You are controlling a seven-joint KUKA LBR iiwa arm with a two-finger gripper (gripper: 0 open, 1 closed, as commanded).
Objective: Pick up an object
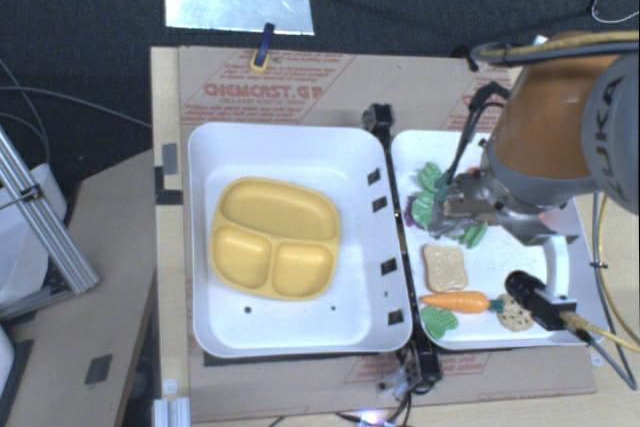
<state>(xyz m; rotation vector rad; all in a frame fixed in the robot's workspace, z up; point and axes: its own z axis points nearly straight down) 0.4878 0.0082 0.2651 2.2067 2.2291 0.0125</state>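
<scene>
Arm (560, 125) over right bin (500, 335), claw (455, 207) down in green toys (432, 180).
Claw state: cannot tell. Carrot (455, 301), bread slice (445, 267) beside; yellow tray (275, 237) in left bin (230, 145).

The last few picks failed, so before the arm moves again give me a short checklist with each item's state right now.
1. Gripper over the right bin: ok.
2. An object directly below it: ok, green leafy toys sit there.
3. Object seen between the fingers: cannot tell, the arm hides them.
4. Other targets unobstructed: ok, toast slice and carrot lie in the open.
5. Yellow divided tray flat in the left bin: ok.
</scene>
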